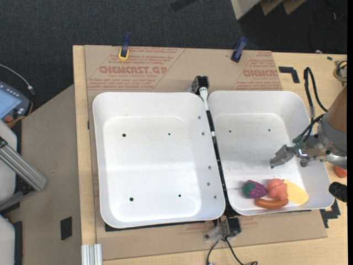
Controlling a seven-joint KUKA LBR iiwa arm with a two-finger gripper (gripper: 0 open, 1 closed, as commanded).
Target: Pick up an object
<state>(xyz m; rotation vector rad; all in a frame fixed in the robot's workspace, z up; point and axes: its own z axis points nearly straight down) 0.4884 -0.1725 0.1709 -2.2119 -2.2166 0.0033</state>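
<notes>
Two shallow white bins side by side on a cardboard-covered bench (165,65): left bin (110,106), right bin (242,101). Four toy foods clustered in the right bin's near corner: one purple grape bunch (255,189), one orange-pink lumpy piece (278,188), one yellow piece (298,194), one brown sausage (271,203). Gripper (284,155) just above the cluster, clear of it, fingers spread apart, gripping nothing.

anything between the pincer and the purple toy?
Nothing. In the camera view, only bare white bin floor lies between the pincer and the purple toy, which sits below it beside the other toys.
</notes>
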